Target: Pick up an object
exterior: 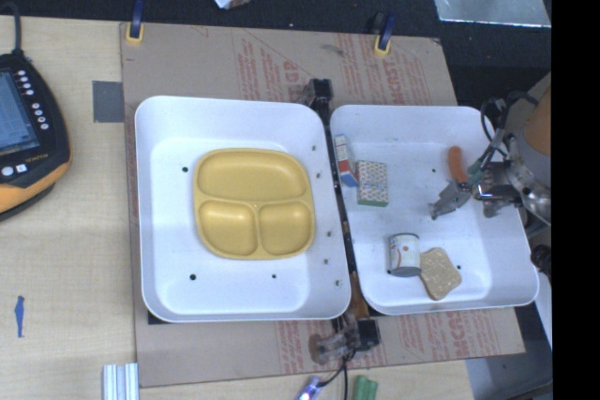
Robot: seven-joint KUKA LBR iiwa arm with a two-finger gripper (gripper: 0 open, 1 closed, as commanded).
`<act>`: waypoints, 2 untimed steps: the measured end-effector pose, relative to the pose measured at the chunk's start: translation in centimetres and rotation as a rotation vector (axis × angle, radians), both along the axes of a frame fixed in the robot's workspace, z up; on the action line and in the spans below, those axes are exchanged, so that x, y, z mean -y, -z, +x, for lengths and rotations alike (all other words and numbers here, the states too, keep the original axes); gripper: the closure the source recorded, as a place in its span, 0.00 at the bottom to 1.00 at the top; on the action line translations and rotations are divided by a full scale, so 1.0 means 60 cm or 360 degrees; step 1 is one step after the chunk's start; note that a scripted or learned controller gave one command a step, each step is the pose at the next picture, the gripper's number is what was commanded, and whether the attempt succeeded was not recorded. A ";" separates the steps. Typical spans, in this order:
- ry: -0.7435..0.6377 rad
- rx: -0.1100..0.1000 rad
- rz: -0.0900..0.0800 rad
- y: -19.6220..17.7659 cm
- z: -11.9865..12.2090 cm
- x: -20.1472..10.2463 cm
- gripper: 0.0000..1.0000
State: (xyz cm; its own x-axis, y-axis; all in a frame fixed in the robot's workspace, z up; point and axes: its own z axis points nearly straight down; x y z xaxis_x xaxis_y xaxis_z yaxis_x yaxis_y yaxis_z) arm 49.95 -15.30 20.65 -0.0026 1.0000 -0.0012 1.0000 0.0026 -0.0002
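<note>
- From my feed, the gripper (448, 202) sits over the right bin (375, 119), toward its right side, the arm reaching in from the right edge.
- Its fingers look parted, tips pointing left and slightly down toward the bin floor; I see nothing between them.
- An orange marker-like object (455, 164) lies just above the gripper, near the bin's upper right. It is not in the grasp.
- A small patterned box (372, 183) lies in the upper-left part of the right bin, with a narrow red-white-blue box (343, 160) just beside it against the left wall.
- A small cup-like can (404, 254) sits low in the bin, touching or nearly touching a tan sponge-like piece (439, 273) to its right. Both are below and left of the gripper, apart from it.
- The left bin (159, 201) holds a yellow divided plate (253, 202), roughly centred, three compartments facing up.
- Both bins rest on a cardboard sheet (234, 61) on the counter (56, 295).
- A handheld pendant (23, 140) with a screen lies at the counter's left edge.
</note>
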 end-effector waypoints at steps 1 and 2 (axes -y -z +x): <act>-0.0006 -0.0006 0.0003 0.148 -0.028 -0.088 0.00; -0.0008 0.0000 0.0000 0.190 -0.038 -0.094 0.00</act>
State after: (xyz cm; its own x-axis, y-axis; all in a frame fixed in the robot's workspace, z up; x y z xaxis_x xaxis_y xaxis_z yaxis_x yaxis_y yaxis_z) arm 47.67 -9.64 9.26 -0.0076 1.0000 -0.0013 1.0000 0.0076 -0.0002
